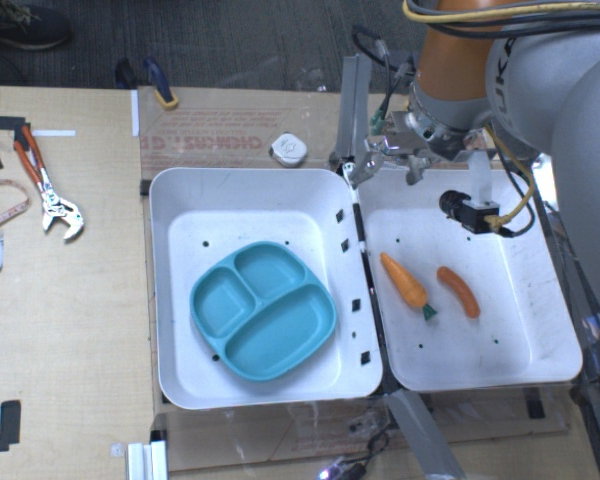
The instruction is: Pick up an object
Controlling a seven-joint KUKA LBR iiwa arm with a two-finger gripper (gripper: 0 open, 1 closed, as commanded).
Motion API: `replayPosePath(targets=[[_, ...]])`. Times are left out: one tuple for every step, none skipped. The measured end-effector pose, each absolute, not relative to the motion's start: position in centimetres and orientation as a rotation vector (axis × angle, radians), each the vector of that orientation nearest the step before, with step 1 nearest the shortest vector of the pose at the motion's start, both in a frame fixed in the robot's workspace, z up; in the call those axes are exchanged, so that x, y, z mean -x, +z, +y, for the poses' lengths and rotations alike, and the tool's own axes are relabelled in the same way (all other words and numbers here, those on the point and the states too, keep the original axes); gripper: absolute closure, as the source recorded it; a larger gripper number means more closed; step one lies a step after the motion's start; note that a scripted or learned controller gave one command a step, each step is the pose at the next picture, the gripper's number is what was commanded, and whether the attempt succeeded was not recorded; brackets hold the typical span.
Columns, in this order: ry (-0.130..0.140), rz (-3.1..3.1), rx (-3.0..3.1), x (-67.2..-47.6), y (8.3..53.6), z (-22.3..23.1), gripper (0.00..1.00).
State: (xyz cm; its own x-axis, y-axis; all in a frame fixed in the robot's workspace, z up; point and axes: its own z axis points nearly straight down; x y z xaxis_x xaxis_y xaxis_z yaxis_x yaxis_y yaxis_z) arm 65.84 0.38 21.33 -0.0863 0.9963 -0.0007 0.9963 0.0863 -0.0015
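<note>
An orange carrot point(405, 282) with a green stem end lies in the right bin point(540, 358), left of centre. Beside it, to the right, lies a small orange-red sausage point(459, 291). My gripper point(391, 166) hangs over the back left corner of the right bin, above and behind the carrot. It is open with nothing between its fingers. A teal divided plate point(265, 311) rests in the left bin point(170, 268).
A wrench point(48, 193) and red-handled pliers lie on the bench at far left. A white round cap point(289, 149) sits behind the left bin. A grey upright post point(351, 108) stands behind the divider between the bins. Cables loop off the wrist.
</note>
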Motion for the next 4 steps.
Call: replayPosePath(targets=[[0.002, -2.254, 2.189, -65.9, 22.0, 12.9, 0.00], [0.003, -2.080, 2.356, -65.8, 21.9, 21.4, 0.00], [0.002, -2.316, 2.125, -65.9, 22.8, 21.2, 0.00], [0.003, -2.308, 2.134, -65.6, 37.0, 13.0, 0.00]])
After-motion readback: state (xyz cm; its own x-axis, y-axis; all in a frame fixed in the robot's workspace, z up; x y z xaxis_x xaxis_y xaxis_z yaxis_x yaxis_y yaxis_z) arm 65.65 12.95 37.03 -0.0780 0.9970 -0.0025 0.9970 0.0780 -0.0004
